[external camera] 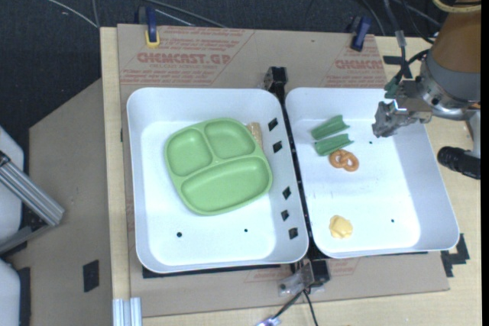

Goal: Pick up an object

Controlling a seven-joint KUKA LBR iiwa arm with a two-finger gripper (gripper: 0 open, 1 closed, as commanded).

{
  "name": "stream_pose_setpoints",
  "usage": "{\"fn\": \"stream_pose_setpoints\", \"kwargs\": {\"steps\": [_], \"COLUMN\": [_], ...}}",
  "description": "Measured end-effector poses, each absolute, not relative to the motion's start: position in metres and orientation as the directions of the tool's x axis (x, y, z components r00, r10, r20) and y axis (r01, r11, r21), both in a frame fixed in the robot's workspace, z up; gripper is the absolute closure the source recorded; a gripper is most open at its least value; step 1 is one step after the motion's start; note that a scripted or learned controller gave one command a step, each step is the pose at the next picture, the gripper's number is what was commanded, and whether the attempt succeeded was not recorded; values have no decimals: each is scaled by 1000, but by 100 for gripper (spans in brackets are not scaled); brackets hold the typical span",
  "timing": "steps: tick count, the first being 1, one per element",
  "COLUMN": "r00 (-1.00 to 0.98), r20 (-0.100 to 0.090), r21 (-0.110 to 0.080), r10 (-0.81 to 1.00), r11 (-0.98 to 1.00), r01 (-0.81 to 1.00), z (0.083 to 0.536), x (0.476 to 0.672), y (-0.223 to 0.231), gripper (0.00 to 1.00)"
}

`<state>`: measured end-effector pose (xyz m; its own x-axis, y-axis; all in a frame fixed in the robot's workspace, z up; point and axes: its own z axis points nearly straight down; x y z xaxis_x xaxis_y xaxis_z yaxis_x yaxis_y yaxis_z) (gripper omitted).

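Note that nothing is lifted yet. In the right white bin (428, 195), the small yellow lump (341, 226) lies near the front edge. The orange pretzel-shaped ring (344, 160) and green oblong pieces (331, 134) lie farther back. The grey two-finger gripper (384, 124) hangs near the far right corner; its finger state cannot be told.

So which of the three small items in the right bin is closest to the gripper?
The green piece: it lies just left of the gripper, while the pretzel and yellow piece sit farther down.
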<state>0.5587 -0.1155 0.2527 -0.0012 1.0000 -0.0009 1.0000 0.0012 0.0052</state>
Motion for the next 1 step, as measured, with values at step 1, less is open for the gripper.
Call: {"fn": "stream_pose_setpoints", "kwargs": {"steps": [1], "r00": [-6], "r20": [2], "r21": [2], "r10": [1000], "r11": [6], "r01": [1000], "z": [254], "x": [567], "y": [-54], "gripper": [100]}}
